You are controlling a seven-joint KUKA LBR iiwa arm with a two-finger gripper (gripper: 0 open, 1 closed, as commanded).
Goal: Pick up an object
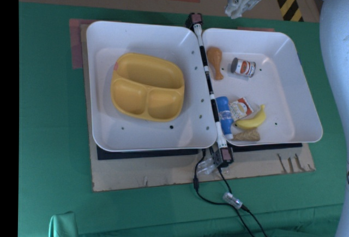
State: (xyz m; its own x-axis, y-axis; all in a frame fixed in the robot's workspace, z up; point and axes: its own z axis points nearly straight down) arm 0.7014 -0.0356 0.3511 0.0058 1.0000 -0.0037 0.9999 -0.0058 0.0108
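Hovering above the far rim of the right bin (305, 88), our gripper (240, 5) carries nothing; whether it is released or clenched we cannot tell. We have open white floor across the bin's right half and far corner. The things crowd its left side: a drumstick (215, 61) by the divider (209, 86), a can (243, 67) just beside it, then a blue bottle (224, 114), a packet (240, 107), a banana (252, 119) and a cone (246, 135) bunched at the near edge. A yellow tray (147, 87) takes up the left bin (103, 39).
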